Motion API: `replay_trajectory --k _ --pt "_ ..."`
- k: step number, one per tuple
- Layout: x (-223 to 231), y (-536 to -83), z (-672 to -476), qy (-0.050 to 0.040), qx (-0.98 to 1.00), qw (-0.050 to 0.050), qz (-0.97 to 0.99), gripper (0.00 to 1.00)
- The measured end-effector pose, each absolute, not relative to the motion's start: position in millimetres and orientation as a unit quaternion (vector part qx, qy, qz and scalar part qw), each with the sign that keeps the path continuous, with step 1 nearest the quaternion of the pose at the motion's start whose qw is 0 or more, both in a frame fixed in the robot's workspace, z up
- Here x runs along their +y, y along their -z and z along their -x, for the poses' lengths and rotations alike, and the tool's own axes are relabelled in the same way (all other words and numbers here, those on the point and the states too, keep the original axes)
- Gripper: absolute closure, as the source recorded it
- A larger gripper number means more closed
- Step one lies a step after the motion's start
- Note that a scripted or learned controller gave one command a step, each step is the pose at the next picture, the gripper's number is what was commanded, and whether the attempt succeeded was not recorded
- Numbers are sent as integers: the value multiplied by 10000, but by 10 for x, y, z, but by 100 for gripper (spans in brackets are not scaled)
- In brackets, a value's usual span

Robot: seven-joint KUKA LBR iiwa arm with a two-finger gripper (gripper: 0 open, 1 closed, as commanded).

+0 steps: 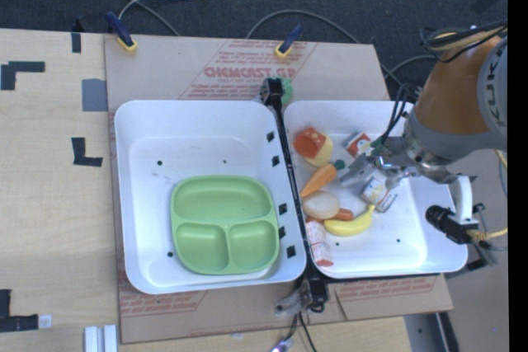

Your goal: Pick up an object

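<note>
The hand [369,171] is hanging low in the right bin [429,255] among the toy foods, just above the banana [350,224]. Its grip I cannot tell; nothing looks lifted, so the pick remains undone.

A green divided plate [223,224] lies in the left white bin [136,136].

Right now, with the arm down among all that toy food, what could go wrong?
1. The gripper sits low in the right bin amid crowded pieces; it might nudge the carrot or banana rather than lift anything.
2. The small items beside it lie close together, so it may catch two or none.
</note>
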State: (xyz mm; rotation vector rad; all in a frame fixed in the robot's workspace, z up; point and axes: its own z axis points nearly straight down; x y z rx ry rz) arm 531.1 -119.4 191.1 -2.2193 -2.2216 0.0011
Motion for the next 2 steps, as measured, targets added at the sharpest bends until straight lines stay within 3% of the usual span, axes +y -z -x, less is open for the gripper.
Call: replay_trajectory --k 1,2 --pt "-970 -996 -5878 -12 -7076 15 7067 0" --pt "-973 -861 -5974 2 -7076 -1 7066 0"
